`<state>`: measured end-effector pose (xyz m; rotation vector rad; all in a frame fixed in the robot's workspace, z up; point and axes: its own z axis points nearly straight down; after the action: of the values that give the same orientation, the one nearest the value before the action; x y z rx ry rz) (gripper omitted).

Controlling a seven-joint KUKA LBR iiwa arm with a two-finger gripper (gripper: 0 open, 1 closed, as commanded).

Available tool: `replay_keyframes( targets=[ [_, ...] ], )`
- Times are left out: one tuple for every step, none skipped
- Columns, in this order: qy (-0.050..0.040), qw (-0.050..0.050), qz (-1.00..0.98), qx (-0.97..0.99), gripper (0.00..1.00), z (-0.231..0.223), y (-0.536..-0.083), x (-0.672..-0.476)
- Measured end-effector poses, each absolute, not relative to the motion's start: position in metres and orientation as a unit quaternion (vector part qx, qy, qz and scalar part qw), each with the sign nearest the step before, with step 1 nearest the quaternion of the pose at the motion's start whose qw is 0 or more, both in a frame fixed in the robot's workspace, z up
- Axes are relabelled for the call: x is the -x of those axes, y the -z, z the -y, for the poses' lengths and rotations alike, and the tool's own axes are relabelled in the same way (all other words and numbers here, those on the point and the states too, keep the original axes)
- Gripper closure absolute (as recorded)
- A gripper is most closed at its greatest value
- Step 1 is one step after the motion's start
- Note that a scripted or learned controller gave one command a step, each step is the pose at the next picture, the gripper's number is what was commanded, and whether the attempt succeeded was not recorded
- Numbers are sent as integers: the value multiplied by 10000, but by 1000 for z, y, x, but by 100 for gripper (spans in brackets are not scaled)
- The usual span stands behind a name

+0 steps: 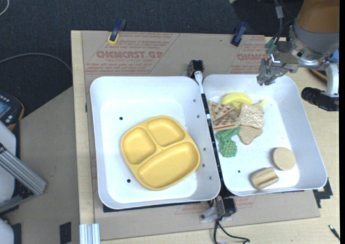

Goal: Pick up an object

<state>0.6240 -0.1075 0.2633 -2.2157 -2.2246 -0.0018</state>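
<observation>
My gripper (268, 77) hangs over the far edge of the right bin (310, 146), above and to the right of the food pile. Nothing shows between its fingers. In that bin lie a yellow banana piece (236, 98), a waffle-patterned cracker (222, 114), a tan bread slice (250, 119) and a green broccoli piece (227, 143). Nearer the front lie a round tan biscuit (283, 158) and a short brown log-shaped piece (264, 178). The left bin (108, 103) holds a yellow three-compartment plate (160, 152).
The bins meet at a black hinge strip (207, 119) down the middle. Blue clamps (115, 31) (239, 33) sit at the board's far edge. A black fitting (318, 97) juts in at the right, beside the right bin.
</observation>
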Motion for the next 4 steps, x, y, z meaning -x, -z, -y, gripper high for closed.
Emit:
replay_keyframes(
  targets=[
    [15, -13, 7094, 7048, 100, 50, -239, -669],
    [-7, 48, 7113, 7029, 100, -71, -181, -659],
    [81, -47, 7086, 7056, 100, -79, -366, -582],
    [11, -12, 7082, 7060, 100, -113, -328, -621]
  ],
)
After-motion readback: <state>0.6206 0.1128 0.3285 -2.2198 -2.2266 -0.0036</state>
